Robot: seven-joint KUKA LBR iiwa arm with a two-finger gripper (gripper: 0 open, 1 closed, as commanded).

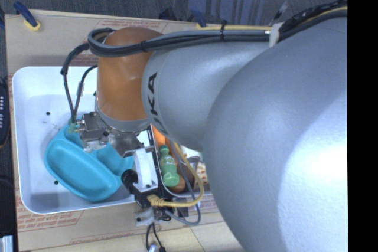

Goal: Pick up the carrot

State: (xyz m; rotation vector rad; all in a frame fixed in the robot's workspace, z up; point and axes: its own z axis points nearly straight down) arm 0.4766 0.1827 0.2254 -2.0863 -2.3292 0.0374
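One carrot (160,140): orange sliver only, in the right bin near its left wall, mostly hidden under the arm. Just beside it, nearer the camera, a green item (169,173), kind unclear. Tool (113,140): below the orange band, over the left bin (29,103), above a blue dish (80,168); wide or narrow, cannot tell. Both bins on the worktop (59,23).

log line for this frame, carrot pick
arm: over both bins | carrot: orange sliver, mostly hidden by arm | blue bowl: left bin | grasp: unconfirmed
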